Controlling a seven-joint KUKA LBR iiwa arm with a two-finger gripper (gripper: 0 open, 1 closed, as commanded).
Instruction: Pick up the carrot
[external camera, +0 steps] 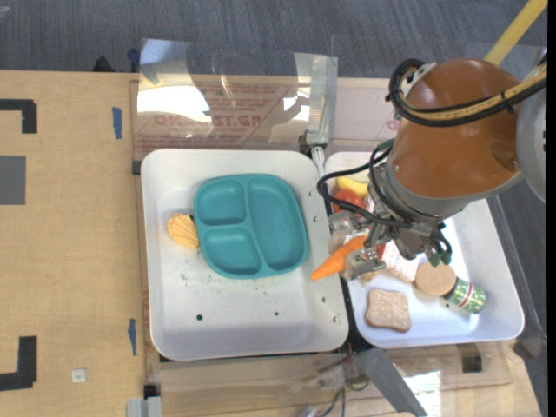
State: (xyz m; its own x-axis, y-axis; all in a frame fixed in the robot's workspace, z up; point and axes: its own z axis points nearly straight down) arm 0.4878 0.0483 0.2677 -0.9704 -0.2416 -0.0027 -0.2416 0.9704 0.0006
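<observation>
The orange carrot (334, 261) slants across the rims between the two bins, its thin tip pointing down-left over the left bin's (174, 320) right edge. Its thick end runs up between the metal fingers (372, 255) of my gripper (363, 252), which is shut on it. The arm's big orange-brown wrist hangs over the left half of the right bin (499, 320) and hides the top of the gripper.
A teal divided plate (252, 224) and a yellow shell-shaped item (182, 230) lie in the left bin. The right bin holds a banana (352, 183), a red item (347, 198), a toast slice (388, 309), a round tan piece (434, 279) and a small green-and-red can (466, 296).
</observation>
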